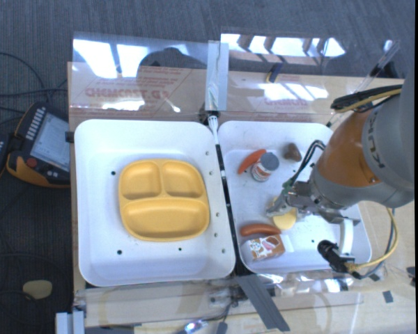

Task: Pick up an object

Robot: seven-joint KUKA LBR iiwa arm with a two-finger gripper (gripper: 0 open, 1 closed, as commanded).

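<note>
Camera view looks down on two shallow white bins, both smooth glossy plastic with rounded corners. In the left bin [97, 256] a yellow tray [164, 199] lies flat, matte and rounded, moulded into three compartments. The right bin [303, 134] holds small toy foods: a red chilli-like piece [251, 161], slim and curved, touching a little round can [266, 167] with a grey lid; a brown lumpy piece [292, 152] near the far wall; a glossy orange-red sausage [258, 229]; just beside it, toward the near wall, a crinkled printed packet [266, 247]; and a pale yellow wedge [285, 220], smooth and soft-edged. The grey arm with its orange band comes in from the right, and the gripper [287, 202] sits low directly over that wedge, its metal tip just at the wedge's upper edge. Whether it is open, closed or gripping anything cannot be told from this angle.
</note>
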